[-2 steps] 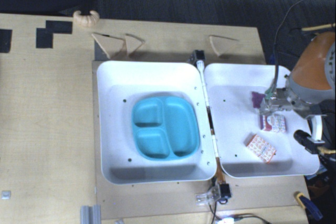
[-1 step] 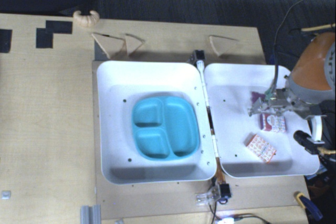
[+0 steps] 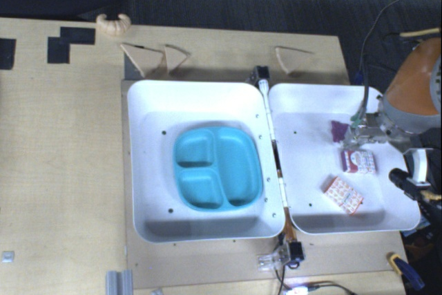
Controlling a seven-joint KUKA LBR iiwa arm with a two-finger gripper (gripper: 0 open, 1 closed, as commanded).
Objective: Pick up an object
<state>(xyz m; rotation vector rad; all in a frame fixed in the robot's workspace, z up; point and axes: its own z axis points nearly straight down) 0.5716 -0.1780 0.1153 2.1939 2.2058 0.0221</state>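
Note:
The right bin (image 3: 304,148) holds three small things. A purple piece (image 3: 338,129) lies near its middle. A red and white packet (image 3: 362,162) lies just below that. A second red-patterned packet (image 3: 343,194) lies closer to the front wall. My gripper (image 3: 357,137) reaches in from the right and hangs low between the purple piece and the upper packet, partly covering the packet's top edge. I see nothing lifted off the bin floor.
In the left bin (image 3: 148,148) sits a light blue divided tray (image 3: 217,166). A ridge (image 3: 273,148) separates the two bins. The arm's orange band (image 3: 414,83) and grey body overhang the right bin's right rim. Cables and a clip (image 3: 293,253) lie at the front.

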